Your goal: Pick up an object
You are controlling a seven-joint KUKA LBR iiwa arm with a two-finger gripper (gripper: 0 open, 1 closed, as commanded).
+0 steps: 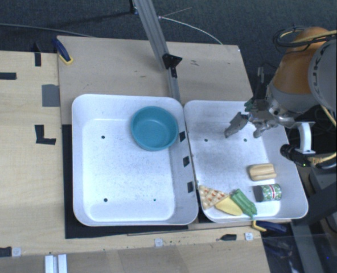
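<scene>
My gripper [247, 129] hangs over the upper part of the right bin [225, 158], its two grey fingers spread open with nothing between them. A tan block [261, 171] lies below it, toward the bin's right side. Under that rests a small green and dark can [268, 193]. Along the bin's front edge lie a waffle-patterned piece [211, 196], a yellow wedge [228, 207] and a green stick-shaped item [244, 202]. A blue bowl [154, 128] sits in the upper right of the left bin [111, 175].
A slanted metal post [157, 36] runs from the top down to the gap between the bins. Cables and the arm's orange-banded body [299, 67] fill the right side. Black tape marks dot the wooden bench at left.
</scene>
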